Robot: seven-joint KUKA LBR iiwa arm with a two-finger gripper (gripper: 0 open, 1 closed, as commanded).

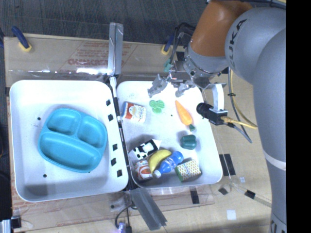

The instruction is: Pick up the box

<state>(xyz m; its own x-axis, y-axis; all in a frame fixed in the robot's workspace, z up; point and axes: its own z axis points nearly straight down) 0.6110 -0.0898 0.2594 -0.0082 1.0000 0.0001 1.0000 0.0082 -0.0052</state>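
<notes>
The arm [252, 47] is seen reaching in from the right, over the far edge of the right bin [214, 144]. The left bin [19, 130] is taken up largely by a blue tray [73, 139], lying well apart from the work.

Nothing has been lifted, so the whole of the pick is judged still to be done. The gripper [168, 85] hangs above the far rim of the right bin, its fingers spread apart with nothing between them.

The box [134, 112], white with an orange picture, lies near the left wall of the right bin, left of and nearer than the gripper. Open floor is left on its right and near sides, so an approach from above looks free; the divider wall on its left is judged the tight side.

A green piece [156, 105] sits just beside the box, between it and a carrot [183, 113]. A dark green cup [188, 141] lies nearer. A heap is crowded at the near edge: a black-and-white carton [146, 149], a banana [159, 159], a bottle [170, 163] and a patterned block [188, 170].
</notes>
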